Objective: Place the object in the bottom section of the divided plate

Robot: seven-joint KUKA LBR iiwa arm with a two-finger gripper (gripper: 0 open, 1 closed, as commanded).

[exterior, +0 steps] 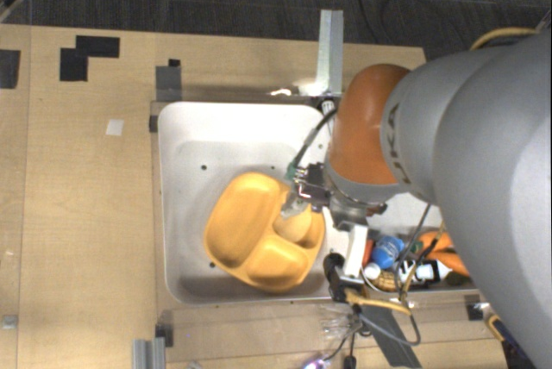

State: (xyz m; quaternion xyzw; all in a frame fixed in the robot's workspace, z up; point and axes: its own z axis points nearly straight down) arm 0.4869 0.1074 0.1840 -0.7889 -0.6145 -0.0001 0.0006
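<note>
A yellow divided plate point(250, 229) lies in the left white bin point(185, 186), toward its lower right. My gripper point(299, 195) hangs over the plate's right edge, below the arm's orange band. Directly under it a pale, rounded object point(297, 227) rests in the plate's right-hand section, beside the ridge between sections. The gripper is very close to the object or touching it; which of the two is unclear. The plate's large left section and its lower section show bare yellow.
The grey arm covers most of the right bin. Below it lie several small items, among them a blue bottle point(386, 251) and an orange piece point(450, 259). A metal post point(330, 48) stands behind the bins. Cables run past the bench's front edge.
</note>
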